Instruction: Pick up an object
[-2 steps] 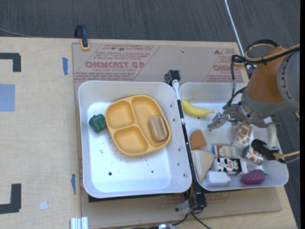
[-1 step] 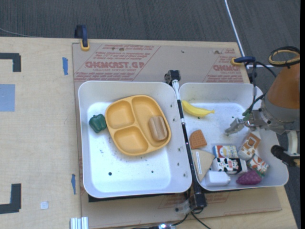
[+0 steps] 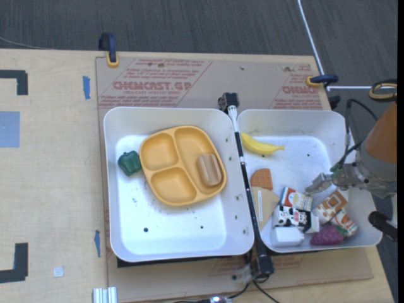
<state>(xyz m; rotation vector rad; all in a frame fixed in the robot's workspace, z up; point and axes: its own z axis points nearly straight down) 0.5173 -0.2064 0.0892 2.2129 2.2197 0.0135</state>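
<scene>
The right bin [image 3: 297, 114] holds a yellow banana [image 3: 262, 146] at the back and a brown round slice [image 3: 261, 179] beside a pale wedge [image 3: 267, 202]. Near its front lie a cow-patterned carton [image 3: 291, 218], a small orange-and-white carton [image 3: 295, 199], an orange juice carton [image 3: 335, 209], a white block [image 3: 287, 235] and purple grapes [image 3: 327, 235]. My gripper [image 3: 325, 182] hangs low over the right side of this bin, just above the cartons. Nothing can be seen held in it.
The left bin [image 3: 164, 114] carries a yellow divided plate [image 3: 170, 169] with a tan bun [image 3: 209, 170] in its right compartment, and a green pepper [image 3: 129, 163] beside it. Both bins rest on a cardboard sheet [image 3: 189, 81] clamped at the back corners. A white cable [image 3: 306, 24] runs overhead.
</scene>
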